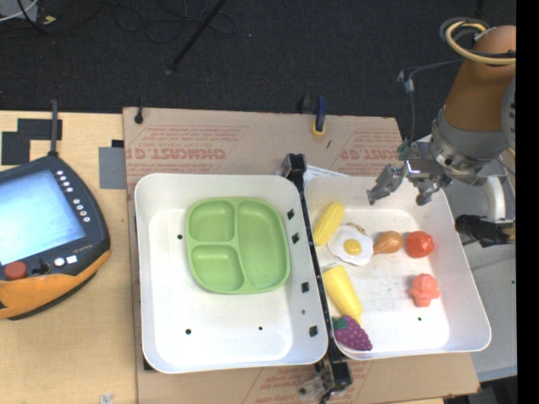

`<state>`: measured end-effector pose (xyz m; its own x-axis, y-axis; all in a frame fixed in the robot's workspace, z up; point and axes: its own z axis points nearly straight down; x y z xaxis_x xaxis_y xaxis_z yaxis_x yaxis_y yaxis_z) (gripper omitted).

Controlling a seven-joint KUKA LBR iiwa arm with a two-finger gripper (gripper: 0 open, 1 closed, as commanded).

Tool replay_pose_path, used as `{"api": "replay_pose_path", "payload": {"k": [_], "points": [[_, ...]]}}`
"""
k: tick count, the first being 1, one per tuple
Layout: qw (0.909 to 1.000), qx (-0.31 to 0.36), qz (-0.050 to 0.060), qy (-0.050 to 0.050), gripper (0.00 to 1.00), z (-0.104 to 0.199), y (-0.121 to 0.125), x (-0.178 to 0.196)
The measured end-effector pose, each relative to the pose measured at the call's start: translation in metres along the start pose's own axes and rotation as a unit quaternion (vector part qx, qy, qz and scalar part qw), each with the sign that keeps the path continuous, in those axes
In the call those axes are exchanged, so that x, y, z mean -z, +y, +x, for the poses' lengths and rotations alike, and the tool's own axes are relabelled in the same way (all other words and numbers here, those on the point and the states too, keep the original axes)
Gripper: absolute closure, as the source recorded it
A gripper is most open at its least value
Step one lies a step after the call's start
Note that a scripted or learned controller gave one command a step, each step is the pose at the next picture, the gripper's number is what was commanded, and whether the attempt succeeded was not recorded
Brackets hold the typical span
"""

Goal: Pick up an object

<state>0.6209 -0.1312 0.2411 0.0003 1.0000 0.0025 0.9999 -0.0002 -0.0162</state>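
The right bin (467,310) holds toy foods: a corn cob (328,223), a fried egg (351,246), a brown lump (387,242), a red tomato (418,243), a pink-red piece (425,288), a yellow piece (341,287) and purple grapes (354,334). My gripper (402,189) hangs above the bin's far edge, up and to the right of the egg. Its two fingers are spread apart and open, with nothing between them.
The left bin (160,310) carries a green divided plate (237,244). A tablet controller with an orange rim (46,225) lies on the bench to the far left. Cardboard (219,146) lines the bench behind the bins.
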Motion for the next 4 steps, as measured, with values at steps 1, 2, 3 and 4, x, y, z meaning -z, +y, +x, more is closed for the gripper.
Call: {"api": "replay_pose_path", "payload": {"k": [1,2,3,4], "points": [[1.0000,0.001,-0.007,-0.001,0.00,0.000,0.002,0.008],[1.0000,0.001,-0.003,0.000,0.00,0.008,-0.004,-0.053],[1.0000,0.001,-0.004,0.000,0.00,0.007,-0.003,-0.117],[1.0000,0.000,-0.007,-0.002,0.00,0.007,-0.001,-0.152]]}}
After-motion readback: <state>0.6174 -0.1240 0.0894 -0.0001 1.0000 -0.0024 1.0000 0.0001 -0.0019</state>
